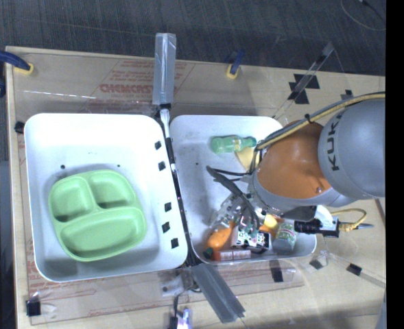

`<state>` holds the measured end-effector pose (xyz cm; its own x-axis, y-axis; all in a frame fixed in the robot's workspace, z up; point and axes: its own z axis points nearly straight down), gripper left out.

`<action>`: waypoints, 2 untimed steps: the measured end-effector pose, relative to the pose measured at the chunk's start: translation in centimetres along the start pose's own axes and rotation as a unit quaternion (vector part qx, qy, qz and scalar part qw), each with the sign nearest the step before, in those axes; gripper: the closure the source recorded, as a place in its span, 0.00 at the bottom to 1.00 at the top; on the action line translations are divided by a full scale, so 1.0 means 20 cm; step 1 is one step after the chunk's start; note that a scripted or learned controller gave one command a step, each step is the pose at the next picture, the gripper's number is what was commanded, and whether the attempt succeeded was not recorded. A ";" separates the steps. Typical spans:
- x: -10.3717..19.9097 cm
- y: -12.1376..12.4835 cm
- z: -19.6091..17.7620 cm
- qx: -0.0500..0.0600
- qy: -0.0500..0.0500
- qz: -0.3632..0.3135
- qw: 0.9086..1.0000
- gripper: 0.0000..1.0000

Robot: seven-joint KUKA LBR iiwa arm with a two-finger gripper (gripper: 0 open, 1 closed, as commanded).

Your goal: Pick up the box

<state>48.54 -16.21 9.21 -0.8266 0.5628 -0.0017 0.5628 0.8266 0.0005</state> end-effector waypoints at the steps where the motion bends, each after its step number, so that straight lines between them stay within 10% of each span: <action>1: -0.12 -0.20 -0.02 -0.002 -0.006 -0.163 0.987 1.00; 2: -0.16 -0.19 -0.04 -0.003 -0.018 -0.162 0.987 0.00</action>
<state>48.97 -21.18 10.03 -0.9624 0.2688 -0.0388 0.2691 0.9631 -0.0010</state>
